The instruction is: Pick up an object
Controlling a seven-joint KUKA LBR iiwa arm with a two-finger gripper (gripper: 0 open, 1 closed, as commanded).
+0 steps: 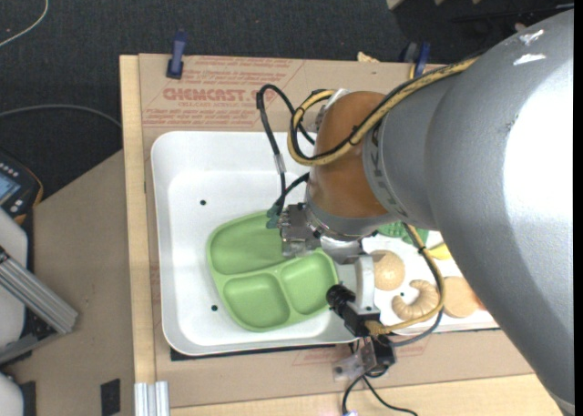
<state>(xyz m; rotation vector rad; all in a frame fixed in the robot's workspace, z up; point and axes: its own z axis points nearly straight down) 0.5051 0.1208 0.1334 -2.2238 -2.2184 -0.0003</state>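
**Arm hangs over green tray in left bin**

The grey arm (474, 132), reaching in from three o'clock, hovers with its orange band (342, 164) and wrist directly above a green divided tray (264, 278) that lies flat on the floor of the left white bin (182, 187). The tray sits toward the bin's five o'clock corner, its two small compartments at six o'clock and its single large one at eleven o'clock. The gripper (296, 230) points down at the tray's upper middle, about where the dividing ridges meet; whether it is apart or together cannot be told, since the wrist and cabling cover it from above. By its look the tray is moulded plastic: light, stiff, smooth and likely slippery, wide and low, so a raised rim or a divider wall seems the only place thin enough to pinch. In the right bin, at the tray's three o'clock, lie a pale rounded piece (389, 270) and a curved tan piece (421, 300), both half hidden by the arm and too unclear to name. Most of that bin is covered.
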